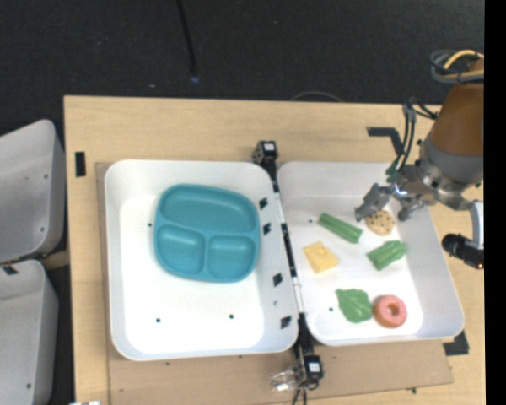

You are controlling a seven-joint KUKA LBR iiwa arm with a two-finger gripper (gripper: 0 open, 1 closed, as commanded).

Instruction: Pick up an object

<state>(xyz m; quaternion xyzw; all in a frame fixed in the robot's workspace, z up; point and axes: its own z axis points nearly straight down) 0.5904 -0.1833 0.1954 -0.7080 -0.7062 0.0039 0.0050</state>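
Claw [386, 202] hovered spread and empty just above the cookie [379, 221], so a straight drop centred over it looked the cleanest grasp.

One fixed camera looks down at a slant from above the bench [236, 116], far enough to take in both white bins: left bin [126, 310], right bin [430, 310]. Dark floor fills the top; the arm [457, 133] enters from the right.

Arm [460, 133] cut off at right edge; cookie [379, 222] partly behind hand [391, 202].
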